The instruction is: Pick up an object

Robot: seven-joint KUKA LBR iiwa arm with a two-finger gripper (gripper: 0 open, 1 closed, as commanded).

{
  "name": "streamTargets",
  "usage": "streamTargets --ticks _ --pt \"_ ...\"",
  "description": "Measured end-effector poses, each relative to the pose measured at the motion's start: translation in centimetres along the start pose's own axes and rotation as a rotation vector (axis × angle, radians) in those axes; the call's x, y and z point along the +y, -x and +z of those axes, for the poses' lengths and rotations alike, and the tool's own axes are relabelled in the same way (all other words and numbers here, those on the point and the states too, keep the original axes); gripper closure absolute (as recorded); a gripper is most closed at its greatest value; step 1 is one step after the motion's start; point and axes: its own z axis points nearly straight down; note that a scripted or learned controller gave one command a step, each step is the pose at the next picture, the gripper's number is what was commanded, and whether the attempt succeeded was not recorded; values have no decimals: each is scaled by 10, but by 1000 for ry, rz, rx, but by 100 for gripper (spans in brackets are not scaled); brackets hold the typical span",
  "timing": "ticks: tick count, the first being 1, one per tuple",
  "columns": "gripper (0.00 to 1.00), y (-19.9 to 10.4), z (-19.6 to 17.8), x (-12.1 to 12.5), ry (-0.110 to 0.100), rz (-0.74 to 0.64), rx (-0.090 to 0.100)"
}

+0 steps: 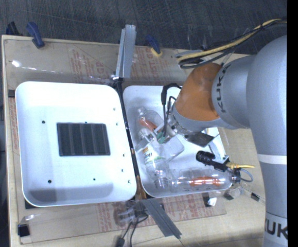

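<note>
Pickable stuff is all in the right bin (133, 94) — a pile of clear plastic bottles. One small bottle with an orange stripe (146, 121) lies at about 10 o'clock in that bin, a small labelled bottle (150, 157) near the centre-left, and a long clear bottle with orange inside (200, 181) lies along the 6 o'clock wall.

The gripper (165, 134) is down among the small bottles near bin centre, under the orange wrist band. Can't tell how its pincer stands; the wrist hides it.

Risks, as I judge them:
- Clear, round, slick bottles — likely to roll or squirt out of a pinch.
- Bottles lie touching, so closing on one may nudge its neighbour or catch two.
- The black cable fitting (210, 159) and loose wires at 4 o'clock could snag the long bottle.

Room: the bin divider is just beside the small bottles at 9 o'clock, tight there. Straight up is free. The left bin (30, 102), with a dark grille (83, 139) in its floor, has open floor.
</note>
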Motion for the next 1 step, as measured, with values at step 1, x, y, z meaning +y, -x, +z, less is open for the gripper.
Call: streamTargets --ticks 1 --pt "0 29 2 56 -2 -68 1"
